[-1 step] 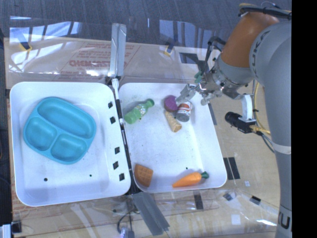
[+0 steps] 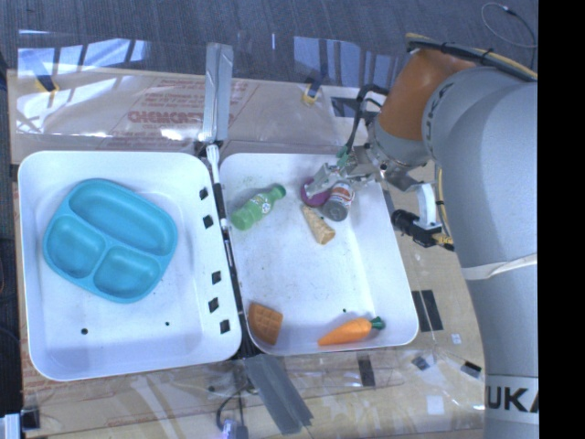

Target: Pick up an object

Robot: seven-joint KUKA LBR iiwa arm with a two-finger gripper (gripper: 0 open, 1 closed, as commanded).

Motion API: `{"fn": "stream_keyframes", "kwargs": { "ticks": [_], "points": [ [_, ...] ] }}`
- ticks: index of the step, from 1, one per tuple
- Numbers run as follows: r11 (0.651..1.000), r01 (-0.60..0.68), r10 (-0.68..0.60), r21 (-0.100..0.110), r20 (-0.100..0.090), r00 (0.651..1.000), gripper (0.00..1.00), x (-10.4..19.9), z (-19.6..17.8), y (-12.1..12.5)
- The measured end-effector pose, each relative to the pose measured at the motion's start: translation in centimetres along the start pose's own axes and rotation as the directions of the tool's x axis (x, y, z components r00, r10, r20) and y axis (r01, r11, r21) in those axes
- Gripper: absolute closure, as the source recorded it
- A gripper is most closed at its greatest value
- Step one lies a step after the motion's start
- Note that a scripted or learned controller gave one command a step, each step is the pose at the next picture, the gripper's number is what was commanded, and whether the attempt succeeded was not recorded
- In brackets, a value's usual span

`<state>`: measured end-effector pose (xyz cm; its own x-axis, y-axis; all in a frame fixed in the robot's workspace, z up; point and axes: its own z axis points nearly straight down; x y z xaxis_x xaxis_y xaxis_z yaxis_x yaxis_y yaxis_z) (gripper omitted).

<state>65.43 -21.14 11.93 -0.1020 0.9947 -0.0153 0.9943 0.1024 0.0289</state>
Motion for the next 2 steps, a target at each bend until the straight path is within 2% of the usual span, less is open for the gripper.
{"fn": "stream_keyframes", "kwargs": {
  "ticks": [1, 2],
  "points": [
    [1.000, -0.003, 0.003, -0.011, 0.007, 1.000, 0.00, 2.14, 0.47, -1.04],
    [0.998, 0.068, -0.068, -0.011, 0.006, 0.998, 0.00, 3.14, 0.45, -0.97]
  ]
}}
